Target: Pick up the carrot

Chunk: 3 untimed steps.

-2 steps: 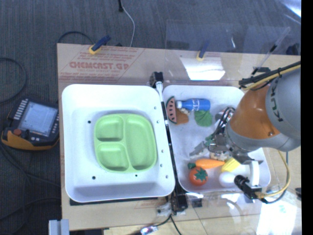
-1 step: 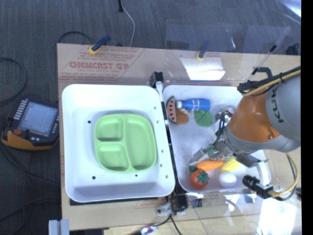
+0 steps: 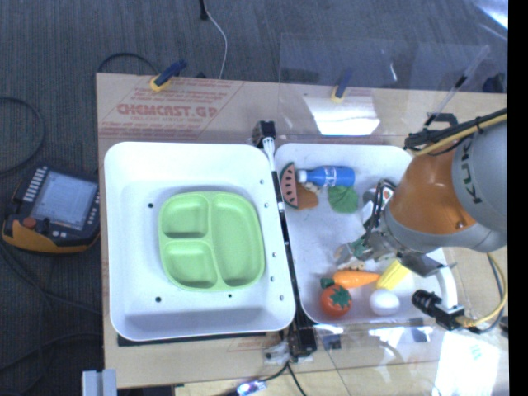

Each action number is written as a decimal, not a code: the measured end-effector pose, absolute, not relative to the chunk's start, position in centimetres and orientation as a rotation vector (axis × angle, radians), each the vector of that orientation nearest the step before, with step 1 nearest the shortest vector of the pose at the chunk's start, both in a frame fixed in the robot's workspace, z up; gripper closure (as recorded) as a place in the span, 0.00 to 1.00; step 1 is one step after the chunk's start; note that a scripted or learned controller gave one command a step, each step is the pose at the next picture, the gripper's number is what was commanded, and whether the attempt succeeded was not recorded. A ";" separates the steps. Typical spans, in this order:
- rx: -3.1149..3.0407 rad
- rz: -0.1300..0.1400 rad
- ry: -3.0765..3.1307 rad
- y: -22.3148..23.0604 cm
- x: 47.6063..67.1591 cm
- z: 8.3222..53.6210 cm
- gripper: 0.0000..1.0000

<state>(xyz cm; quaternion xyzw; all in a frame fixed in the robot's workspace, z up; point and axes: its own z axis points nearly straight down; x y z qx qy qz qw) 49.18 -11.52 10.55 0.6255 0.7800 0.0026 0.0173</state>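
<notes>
Along the bottom of the frame, in the lower part of the right bin (image 3: pixel 307 299), a tomato (image 3: pixel 336 300) sits at the lower left, with a white egg (image 3: pixel 384 302) to its right. Just above them the carrot (image 3: pixel 355 279) lies flat, its orange body pointing right and its green end at the left, close above the tomato. A yellow piece (image 3: pixel 394 274) sits at the carrot's right tip, partly under the arm. The gripper (image 3: pixel 365 250) hangs just above the carrot, slightly up and right of its middle; whether it is open or closed I cannot tell, and nothing is seen held in it. The grey arm (image 3: pixel 487 180) with its orange band (image 3: pixel 427 192) fills the right side of this bin, coming in from the frame's right. Higher up in the same bin, a green lump (image 3: pixel 344 198) lies near the middle, a blue bottle (image 3: pixel 328 176) lies on its side above it, and a watermelon slice (image 3: pixel 290 184) rests against the left wall beside a brown piece (image 3: pixel 307 198). At the centre left of the frame, the left bin (image 3: pixel 124 221) holds a green divided plate (image 3: pixel 212 239). Both bins rest on a brown board (image 3: pixel 165 110) with yellow clamps (image 3: pixel 167 74) at its upper edge. At the far left, on the dark carpet (image 3: pixel 49 40), lies a handheld pendant (image 3: pixel 51 209) with a screen.
</notes>
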 end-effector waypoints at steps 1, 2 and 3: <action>1.944 0.007 2.427 -11.4 49.1 10.4 0.00; 1.600 0.003 2.679 -13.1 48.9 9.3 0.00; 1.597 0.009 2.662 -13.3 49.3 10.6 1.00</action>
